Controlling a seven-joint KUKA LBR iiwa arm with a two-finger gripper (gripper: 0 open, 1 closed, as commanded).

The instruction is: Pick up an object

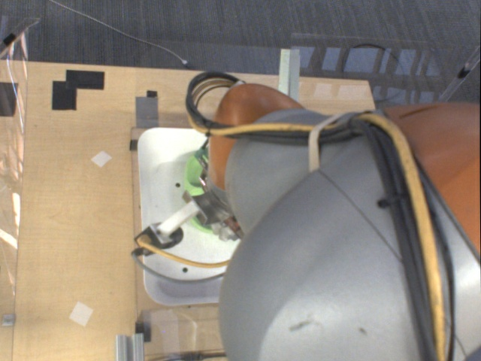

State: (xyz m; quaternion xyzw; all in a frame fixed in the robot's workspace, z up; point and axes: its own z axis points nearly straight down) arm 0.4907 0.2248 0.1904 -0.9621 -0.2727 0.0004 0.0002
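Camera view from above gives me very little to work with: the grey arm (346, 239) with its orange band fills the right half and hides most of what I care about. I can see the shallow white plastic bin (161, 201) on the pale wooden table (68, 224), and low inside it the gripper (213, 210), its metal end just over a bright green flat object (197, 173) lying near the bin's middle. Whether the jaws are spread or closed, or have hold of anything, I cannot tell; the wrist covers them.

A white bar-shaped piece (174, 222) juts left from the gripper toward a black fitting (159, 238), from which a yellow cable (192, 262) loops along the bin floor. I judge that cable the main hazard: it lies slack in the bin and could snag on the near rim or drag the green object when I lift. A blind close may also pinch only the green object's edge, or nothing.

Room is tight. The bin's left wall sits near the black fitting, so leftward travel is short. The far and near rims are a little freer. Straight up looks the safest way out. The table left of the bin is open, bar two small white squares (101, 158).
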